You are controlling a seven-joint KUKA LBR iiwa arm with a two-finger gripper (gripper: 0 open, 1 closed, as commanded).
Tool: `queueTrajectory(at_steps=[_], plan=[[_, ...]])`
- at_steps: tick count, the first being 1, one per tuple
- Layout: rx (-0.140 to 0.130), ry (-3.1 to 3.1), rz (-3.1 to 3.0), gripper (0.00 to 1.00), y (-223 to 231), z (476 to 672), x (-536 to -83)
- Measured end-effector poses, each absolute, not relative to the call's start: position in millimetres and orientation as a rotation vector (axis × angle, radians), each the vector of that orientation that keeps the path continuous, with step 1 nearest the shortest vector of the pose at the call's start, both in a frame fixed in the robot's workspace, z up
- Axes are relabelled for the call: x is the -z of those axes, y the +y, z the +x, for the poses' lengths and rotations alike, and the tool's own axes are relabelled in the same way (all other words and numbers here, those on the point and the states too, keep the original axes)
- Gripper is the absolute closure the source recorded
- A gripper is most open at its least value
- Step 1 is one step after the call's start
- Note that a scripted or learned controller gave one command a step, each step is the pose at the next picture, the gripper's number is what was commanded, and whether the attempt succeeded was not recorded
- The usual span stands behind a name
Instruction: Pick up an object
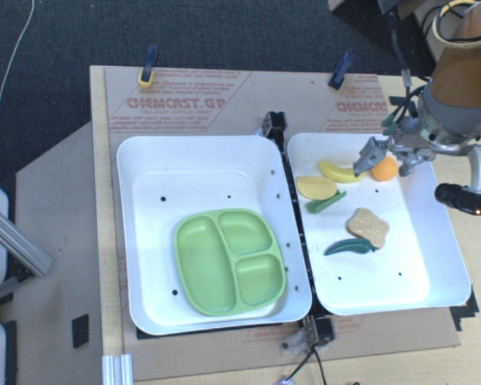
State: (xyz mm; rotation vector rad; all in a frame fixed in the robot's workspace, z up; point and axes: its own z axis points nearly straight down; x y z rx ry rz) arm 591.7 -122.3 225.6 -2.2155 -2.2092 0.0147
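jaws (pixel 378 160) beside orange ball (pixel 384 169)

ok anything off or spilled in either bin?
Nothing stands out. The green divided plate lies flat in the left bin. The toy foods, banana and orange included, lie loose inside the right bin, none over the rim.

The arm (pixel 465 70) ran off the right and top edges, its upper part cut away. The gripper (pixel 385 157) covered part of the orange ball (pixel 386 170) and the banana's (pixel 339 172) right end. Whether its fingers touched either could not be told.
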Motion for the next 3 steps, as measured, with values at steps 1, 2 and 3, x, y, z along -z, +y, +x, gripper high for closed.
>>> queueTrajectory(at_steps=[1,2,3], plan=[[-0.002,-2.220,-2.220,0.00,-122,594.3,-233],[-0.006,-2.218,-2.217,0.00,-115,595.7,-187],[-0.002,-2.219,-2.220,0.00,-115,590.7,-128]])
